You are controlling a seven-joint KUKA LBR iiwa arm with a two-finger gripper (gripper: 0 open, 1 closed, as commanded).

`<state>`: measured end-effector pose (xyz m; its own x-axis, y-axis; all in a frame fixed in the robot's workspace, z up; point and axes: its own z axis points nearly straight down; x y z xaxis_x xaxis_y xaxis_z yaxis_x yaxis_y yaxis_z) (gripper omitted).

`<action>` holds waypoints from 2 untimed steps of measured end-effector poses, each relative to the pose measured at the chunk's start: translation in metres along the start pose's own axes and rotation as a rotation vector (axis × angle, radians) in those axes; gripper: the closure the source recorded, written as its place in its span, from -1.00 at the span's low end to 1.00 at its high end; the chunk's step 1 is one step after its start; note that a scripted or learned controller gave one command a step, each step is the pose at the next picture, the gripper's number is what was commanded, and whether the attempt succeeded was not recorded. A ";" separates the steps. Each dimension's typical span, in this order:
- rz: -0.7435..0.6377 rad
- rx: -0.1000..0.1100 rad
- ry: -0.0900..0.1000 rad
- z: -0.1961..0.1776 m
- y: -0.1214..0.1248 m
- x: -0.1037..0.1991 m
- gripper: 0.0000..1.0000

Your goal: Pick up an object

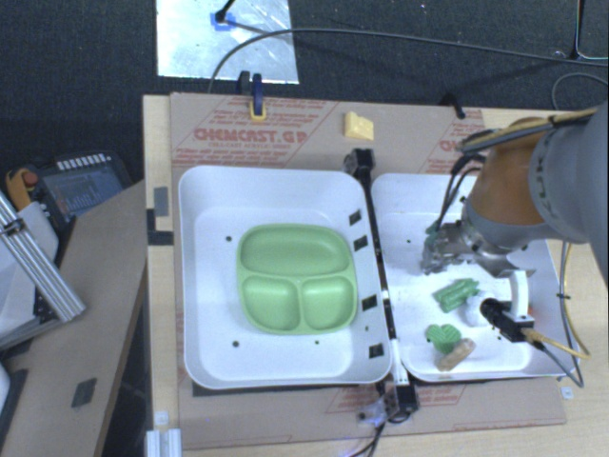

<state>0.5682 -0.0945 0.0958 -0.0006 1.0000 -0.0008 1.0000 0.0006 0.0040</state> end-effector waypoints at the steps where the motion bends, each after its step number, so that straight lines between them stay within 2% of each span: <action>1: -0.003 -0.004 -0.001 -0.063 0.008 -0.003 1.00; 2: -0.004 -0.004 0.000 -0.127 0.007 -0.001 1.00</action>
<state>0.5747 -0.0952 0.2228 -0.0046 1.0000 -0.0011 1.0000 0.0046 0.0084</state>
